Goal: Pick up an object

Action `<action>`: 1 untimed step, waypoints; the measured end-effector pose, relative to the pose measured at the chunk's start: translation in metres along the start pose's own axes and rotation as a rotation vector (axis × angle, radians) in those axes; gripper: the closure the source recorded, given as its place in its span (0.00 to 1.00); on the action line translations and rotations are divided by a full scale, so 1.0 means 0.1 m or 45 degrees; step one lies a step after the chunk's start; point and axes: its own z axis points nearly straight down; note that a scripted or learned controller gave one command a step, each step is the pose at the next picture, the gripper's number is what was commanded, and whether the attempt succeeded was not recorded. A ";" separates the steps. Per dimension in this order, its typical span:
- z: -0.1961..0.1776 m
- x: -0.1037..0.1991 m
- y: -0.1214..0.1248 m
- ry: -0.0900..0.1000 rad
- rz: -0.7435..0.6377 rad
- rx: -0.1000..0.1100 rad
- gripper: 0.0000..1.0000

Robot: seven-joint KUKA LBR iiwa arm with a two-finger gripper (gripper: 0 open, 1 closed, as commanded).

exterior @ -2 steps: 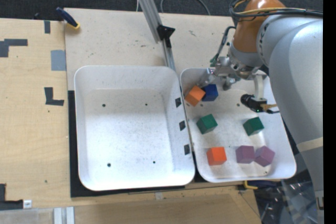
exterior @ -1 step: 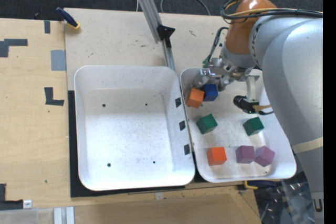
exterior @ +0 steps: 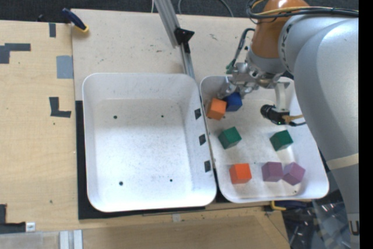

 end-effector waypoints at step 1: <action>-0.99 0.81 -0.22 0.016 -0.014 -0.037 1.00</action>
